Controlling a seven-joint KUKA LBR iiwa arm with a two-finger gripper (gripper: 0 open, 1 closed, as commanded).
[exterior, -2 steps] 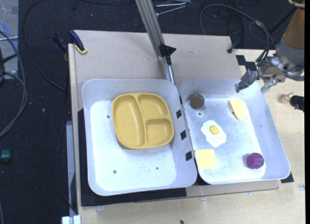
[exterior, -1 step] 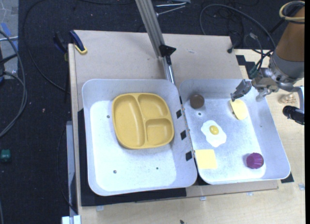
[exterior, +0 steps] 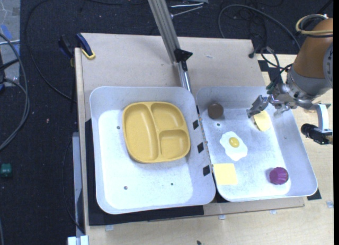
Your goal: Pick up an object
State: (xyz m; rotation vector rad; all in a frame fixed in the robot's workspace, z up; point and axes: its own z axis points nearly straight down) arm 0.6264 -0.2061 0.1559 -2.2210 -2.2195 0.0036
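The right bin (exterior: 296,148) holds several small toy foods. A brown round piece (exterior: 215,110) lies at its back left, a fried egg (exterior: 233,144) in the middle, a flat yellow square (exterior: 225,173) at the front left and a purple piece (exterior: 278,175) at the front right. A pale yellow piece (exterior: 261,122) sits at the back right. My gripper (exterior: 266,106) hangs right over that pale yellow piece, touching or almost touching its top edge. I cannot make out whether the piece is gripped.
The left bin (exterior: 106,175) carries a yellow divided plate (exterior: 157,132). A slanted metal pole (exterior: 167,24) crosses the back of the bench down to the gap between the bins. Cables lie on the dark floor around the bench.
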